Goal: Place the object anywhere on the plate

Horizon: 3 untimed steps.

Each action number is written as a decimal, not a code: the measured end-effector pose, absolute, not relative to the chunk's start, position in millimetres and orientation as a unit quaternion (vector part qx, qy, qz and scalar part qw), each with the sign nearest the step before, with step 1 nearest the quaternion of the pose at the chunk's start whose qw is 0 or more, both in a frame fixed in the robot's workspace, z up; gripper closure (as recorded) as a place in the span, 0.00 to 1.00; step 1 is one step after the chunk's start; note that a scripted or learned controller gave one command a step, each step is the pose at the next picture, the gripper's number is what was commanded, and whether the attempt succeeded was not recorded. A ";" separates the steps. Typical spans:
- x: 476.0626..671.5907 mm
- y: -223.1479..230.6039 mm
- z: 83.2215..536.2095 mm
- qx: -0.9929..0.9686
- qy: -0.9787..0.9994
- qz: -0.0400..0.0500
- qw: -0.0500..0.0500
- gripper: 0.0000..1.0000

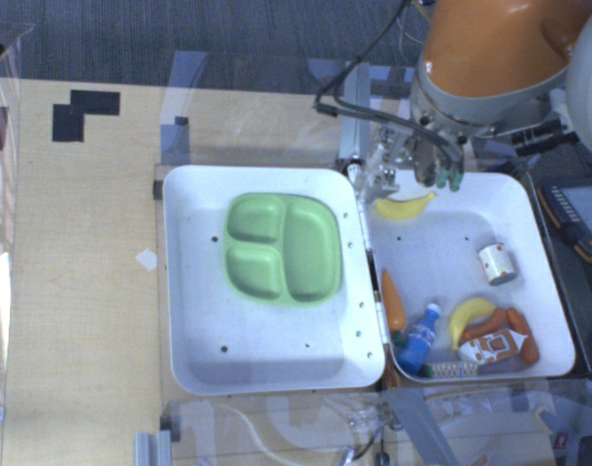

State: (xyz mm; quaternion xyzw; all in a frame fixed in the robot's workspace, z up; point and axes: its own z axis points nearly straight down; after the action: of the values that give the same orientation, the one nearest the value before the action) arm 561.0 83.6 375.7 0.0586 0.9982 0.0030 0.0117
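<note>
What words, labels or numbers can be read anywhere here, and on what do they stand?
None can be read.
Small white can: has a label, too blurred to read.
Orange and white packet: printing shows, too small to read.
Blue bottle: no legible label.
Green plate, banana: no text.

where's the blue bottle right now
In the camera view the blue bottle lies in the right bin, at its lower-left corner, between the carrot and the yellow banana.
</note>
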 end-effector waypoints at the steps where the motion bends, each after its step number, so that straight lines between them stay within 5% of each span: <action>1: 617.0 146.0 214.8 0.087 0.996 0.001 0.002 1.00; 2: 555.6 236.6 239.5 0.068 0.998 0.002 0.004 1.00; 3: 555.7 236.2 239.4 0.068 0.998 0.002 0.004 0.00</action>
State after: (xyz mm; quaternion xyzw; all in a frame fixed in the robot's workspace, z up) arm 555.7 236.2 239.4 0.0683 0.9977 0.0023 0.0036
